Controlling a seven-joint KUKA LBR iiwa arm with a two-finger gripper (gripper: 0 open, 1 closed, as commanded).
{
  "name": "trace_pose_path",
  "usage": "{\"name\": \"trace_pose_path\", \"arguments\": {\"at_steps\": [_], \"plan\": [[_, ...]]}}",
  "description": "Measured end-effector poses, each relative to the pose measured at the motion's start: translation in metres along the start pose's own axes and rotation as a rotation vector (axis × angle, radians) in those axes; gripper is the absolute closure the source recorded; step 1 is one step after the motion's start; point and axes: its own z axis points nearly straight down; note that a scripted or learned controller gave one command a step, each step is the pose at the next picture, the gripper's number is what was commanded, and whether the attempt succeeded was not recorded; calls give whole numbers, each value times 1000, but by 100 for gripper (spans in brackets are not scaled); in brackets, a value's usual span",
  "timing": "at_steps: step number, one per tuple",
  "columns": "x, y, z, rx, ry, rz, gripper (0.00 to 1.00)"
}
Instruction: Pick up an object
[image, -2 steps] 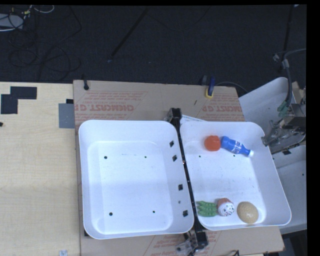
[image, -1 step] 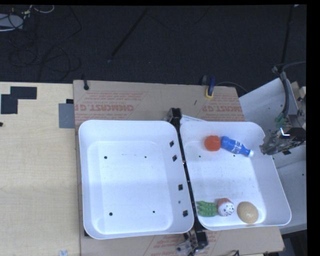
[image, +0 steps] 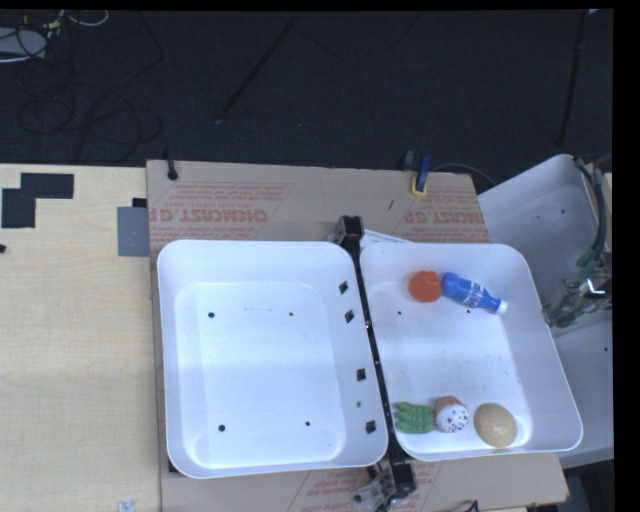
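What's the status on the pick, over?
Arm parked at right edge, outside the bins, holding nothing seen. Right bin: orange ball, blue bottle, green toy, spotted ball, tan egg. Nothing blocking.

Two white bins (image: 262, 262) — perhaps five small objects (image: 452, 414).

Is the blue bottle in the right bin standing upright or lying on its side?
Lying on its side. The blue bottle rests lengthwise on the right bin floor, its pale cap end pointing right, beside the orange ball.
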Motion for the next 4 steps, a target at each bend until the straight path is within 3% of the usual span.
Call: {"name": "trace_pose_path", "arguments": {"at_steps": [1, 4], "plan": [[-40, -12, -8, -3, -1, 0, 100], [2, -11, -39, -3, 0, -5, 100]]}}
